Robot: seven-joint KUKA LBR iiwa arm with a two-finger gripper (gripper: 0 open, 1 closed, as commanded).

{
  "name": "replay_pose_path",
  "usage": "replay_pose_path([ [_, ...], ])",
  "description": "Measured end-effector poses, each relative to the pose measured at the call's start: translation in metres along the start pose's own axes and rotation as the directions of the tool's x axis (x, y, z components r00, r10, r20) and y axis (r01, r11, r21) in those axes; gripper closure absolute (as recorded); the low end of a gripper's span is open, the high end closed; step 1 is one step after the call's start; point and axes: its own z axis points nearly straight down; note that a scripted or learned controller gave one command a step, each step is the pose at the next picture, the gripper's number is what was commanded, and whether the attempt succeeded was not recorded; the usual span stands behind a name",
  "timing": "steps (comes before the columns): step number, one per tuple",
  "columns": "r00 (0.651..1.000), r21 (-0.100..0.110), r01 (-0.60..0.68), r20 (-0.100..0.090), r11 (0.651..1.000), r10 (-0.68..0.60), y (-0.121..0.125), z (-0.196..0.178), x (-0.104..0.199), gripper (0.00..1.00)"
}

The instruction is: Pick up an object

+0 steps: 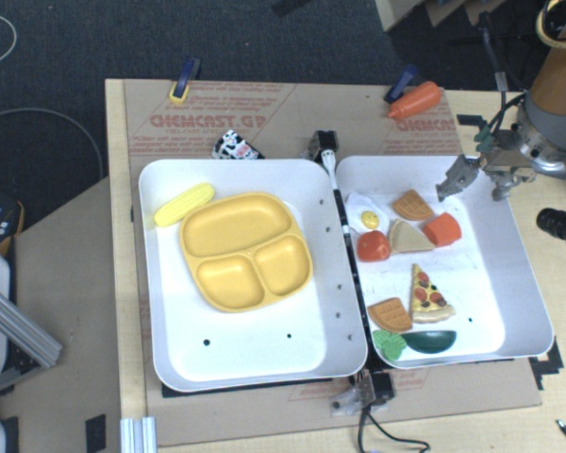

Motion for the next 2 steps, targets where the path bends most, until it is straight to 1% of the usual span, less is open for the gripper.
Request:
replay_pose_path([
  [1,1.0,-0.014,0.003,0.002,1.0,-0.003,0.002,-0.009,0.0,0.0],
  [2,1.0,-0.01,0.003,0.001,1.0,-0.003,0.002,0.035,0.007,0.0],
])
